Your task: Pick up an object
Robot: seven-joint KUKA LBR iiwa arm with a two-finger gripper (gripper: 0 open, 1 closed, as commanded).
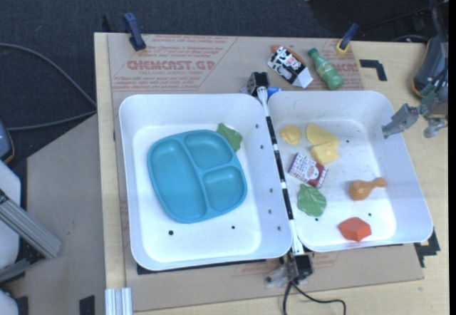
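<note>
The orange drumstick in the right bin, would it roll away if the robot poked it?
The drumstick would probably swivel rather than roll straight: one end looks fat and round, the other thin. It looks like smooth toy plastic, so it is likely light, stiff and a bit slippery. It lies on bare bin floor, so a poke could slide it freely.

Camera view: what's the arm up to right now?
The gripper sits at the right edge of the right bin, above the rim, with nothing between its fingers. The toys in that bin lie untouched: yellow pieces, a red-and-white carton, a green leaf, an orange drumstick and a red piece. The left bin holds a blue divided plate.
</note>
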